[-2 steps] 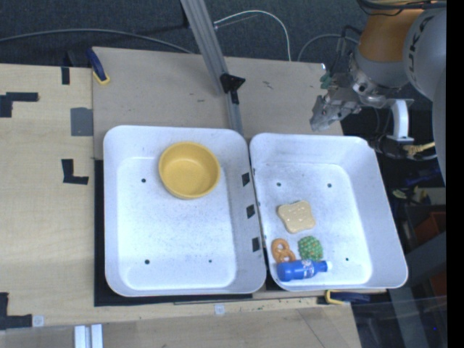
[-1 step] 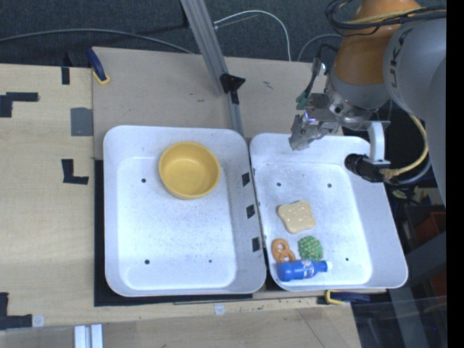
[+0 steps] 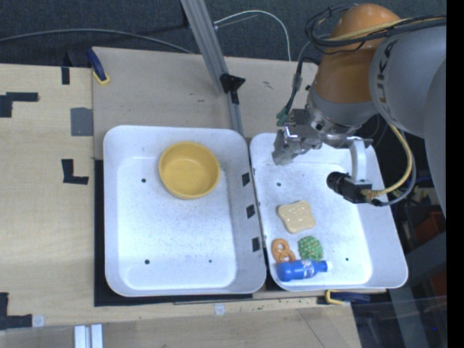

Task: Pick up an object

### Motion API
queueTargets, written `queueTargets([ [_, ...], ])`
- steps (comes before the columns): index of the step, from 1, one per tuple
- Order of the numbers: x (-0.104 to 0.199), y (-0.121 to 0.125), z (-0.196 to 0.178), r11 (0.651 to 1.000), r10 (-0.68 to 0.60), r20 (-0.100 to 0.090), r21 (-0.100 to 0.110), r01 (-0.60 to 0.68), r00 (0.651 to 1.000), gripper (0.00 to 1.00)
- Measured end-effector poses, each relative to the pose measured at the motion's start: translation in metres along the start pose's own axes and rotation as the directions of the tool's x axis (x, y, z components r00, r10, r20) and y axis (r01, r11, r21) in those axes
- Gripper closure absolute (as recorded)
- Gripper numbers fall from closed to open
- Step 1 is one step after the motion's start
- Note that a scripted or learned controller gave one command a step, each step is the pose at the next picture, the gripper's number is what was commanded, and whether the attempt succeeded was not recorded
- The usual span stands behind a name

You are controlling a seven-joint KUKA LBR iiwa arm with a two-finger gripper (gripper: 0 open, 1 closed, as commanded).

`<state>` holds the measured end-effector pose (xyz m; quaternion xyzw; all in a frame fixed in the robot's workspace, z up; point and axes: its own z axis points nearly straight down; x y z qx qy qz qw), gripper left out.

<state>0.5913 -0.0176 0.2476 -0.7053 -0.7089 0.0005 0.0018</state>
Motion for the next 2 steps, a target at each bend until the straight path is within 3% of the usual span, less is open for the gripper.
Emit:
queueTargets([
  [2,0.082,-0.070,0.016,1.000,0.000,0.001,0.002,0.000,1.000,1.00],
])
